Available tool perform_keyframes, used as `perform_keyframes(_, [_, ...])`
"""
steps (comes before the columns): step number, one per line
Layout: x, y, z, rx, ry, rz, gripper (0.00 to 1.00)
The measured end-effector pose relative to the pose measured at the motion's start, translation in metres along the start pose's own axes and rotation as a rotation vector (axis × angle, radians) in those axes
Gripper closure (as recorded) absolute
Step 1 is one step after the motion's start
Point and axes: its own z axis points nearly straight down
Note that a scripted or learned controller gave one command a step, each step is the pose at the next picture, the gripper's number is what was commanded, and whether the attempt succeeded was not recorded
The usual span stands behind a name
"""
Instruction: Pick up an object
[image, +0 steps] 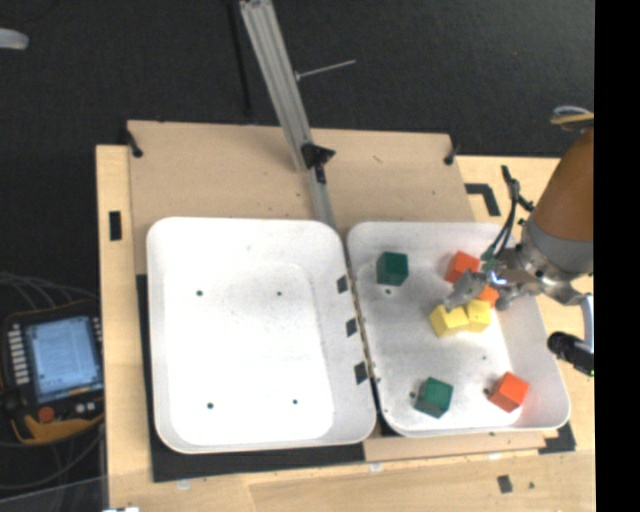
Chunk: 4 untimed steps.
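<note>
White plastic bins sit side by side on the bench; the right bin (520, 415) carries small matte cubes. The tool (478, 290) is lowered among a central cluster: two yellow blocks (460, 318) and an orange block (461, 266). Its opening cannot be determined. Green blocks (392, 268) lie apart, easing access.

Light wooden bench (230, 170) on a dark floor. Directly on top: two shallow white bins touching side by side, left bin (250, 330) and right bin (400, 330), over a black mat (160, 462); slanted metal post (285, 95) standing behind.
</note>
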Motion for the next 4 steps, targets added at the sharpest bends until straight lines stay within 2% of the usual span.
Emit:
perform_keyframes(1, [0.004,0.010,0.050,-0.007,-0.002,0.001,0.00])
perform_keyframes(2, [0.003,0.011,0.039,-0.012,-0.001,0.006,1.00])
perform_keyframes(4, [0.008,0.021,-0.072,-0.011,0.000,-0.006,1.00])
